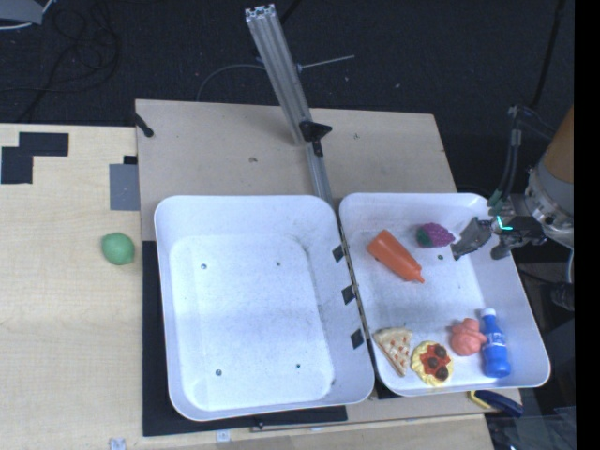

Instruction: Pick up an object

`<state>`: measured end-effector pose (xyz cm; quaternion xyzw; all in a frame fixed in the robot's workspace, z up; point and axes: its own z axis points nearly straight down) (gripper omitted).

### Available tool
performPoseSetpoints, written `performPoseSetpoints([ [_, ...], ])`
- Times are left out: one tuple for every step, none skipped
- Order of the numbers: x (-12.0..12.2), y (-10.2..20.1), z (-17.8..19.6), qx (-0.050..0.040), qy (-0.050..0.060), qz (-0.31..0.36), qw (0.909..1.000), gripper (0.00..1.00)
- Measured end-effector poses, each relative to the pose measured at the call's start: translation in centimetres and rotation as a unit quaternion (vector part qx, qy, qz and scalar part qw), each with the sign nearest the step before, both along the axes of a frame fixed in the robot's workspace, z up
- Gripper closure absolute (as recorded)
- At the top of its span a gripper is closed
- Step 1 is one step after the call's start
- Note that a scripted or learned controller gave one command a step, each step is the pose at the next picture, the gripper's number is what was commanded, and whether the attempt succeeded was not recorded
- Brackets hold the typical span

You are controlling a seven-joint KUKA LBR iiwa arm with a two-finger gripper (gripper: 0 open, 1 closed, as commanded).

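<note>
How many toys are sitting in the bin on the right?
6, none seemingly hidden: an orange carrot near the middle, purple grapes toward the back, and along the front a pizza slice, a round yellow and red piece, a pink lump and a blue bottle.

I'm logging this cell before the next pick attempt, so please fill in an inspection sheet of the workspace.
Surface: wooden bench bearing left white bin and right white bin.
Job's things, all in the right bin: orange toy carrot, purple grape cluster, blue bottle, pink lumpy toy, pizza slice toy, red-and-yellow round toy.
Clutter: green ball on the bench, left of the bins.
Grippers: two-finger gripper over the right bin's far right, beside the grapes, holding nothing.
Cables: dark cables on the black floor behind.
Surroundings: slanted aluminium bar.
</note>
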<state>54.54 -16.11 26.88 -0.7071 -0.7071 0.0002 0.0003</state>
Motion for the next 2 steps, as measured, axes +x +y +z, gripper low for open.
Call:
performPoseSetpoints([
  [0.0, 0.0, 0.0, 0.0, 0.0, 0.0, 1.0, 0.0],
  [-0.5, 0.4, -6.1, 0.0004, 0.002, 0.0, 1.0, 0.0],
])
